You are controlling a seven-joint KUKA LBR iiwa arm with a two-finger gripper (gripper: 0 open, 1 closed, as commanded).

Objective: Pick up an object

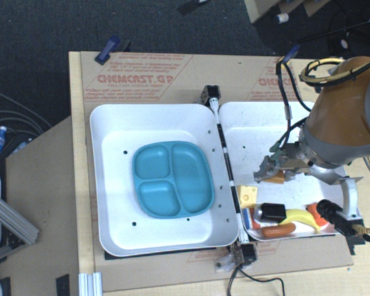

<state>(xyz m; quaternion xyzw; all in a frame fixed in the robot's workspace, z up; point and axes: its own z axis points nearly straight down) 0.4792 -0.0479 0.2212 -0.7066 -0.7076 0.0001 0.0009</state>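
Cheese wedge (249,195) just below-left of pincer (272,172), apart; pincer state unclear.

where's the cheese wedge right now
The cheese wedge lies in the right bin, near its left wall toward the front, just above the black block and the banana, below-left of the gripper.

1. The bench (166,79) is topped with brown printed board carrying red lettering.
2. The left white bin (111,165) sits on it, touching its neighbour.
3. The right white bin (253,122) lies alongside, near the bench's right end.
4. A small blue clip (106,50) rests at the bench's far left corner.
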